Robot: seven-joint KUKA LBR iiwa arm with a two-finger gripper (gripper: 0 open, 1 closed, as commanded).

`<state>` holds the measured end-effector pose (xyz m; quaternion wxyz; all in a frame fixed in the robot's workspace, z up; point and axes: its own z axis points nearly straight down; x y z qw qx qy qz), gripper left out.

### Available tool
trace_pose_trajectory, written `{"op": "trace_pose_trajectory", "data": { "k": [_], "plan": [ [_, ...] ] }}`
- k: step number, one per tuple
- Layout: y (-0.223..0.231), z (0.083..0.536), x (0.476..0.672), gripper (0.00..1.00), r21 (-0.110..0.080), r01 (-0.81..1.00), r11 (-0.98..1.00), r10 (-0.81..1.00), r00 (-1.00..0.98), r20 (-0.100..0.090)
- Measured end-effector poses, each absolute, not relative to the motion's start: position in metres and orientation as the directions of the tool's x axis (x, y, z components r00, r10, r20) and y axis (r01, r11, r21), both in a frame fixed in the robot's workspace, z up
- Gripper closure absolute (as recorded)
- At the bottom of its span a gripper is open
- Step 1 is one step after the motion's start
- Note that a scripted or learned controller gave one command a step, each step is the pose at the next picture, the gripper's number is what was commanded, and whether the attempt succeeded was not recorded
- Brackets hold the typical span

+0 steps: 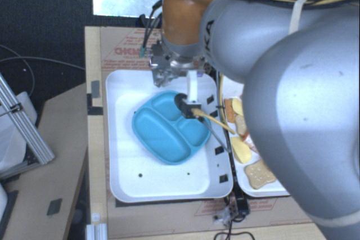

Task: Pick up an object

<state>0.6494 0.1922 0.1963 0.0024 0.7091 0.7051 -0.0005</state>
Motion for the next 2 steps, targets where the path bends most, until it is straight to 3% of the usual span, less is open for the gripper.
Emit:
{"op": "trace_pose_trajectory", "data": {
  "k": [1, 2],
  "plan": [
    [0.198, 0.215, 0.646, 1.0, 0.003, 1.0, 0.001, 1.0, -0.001, 0.002],
    [0.197, 0.34, 0.605, 1.0, 0.014, 1.0, 0.005, 1.0, -0.005, 0.006]
  ]
}}
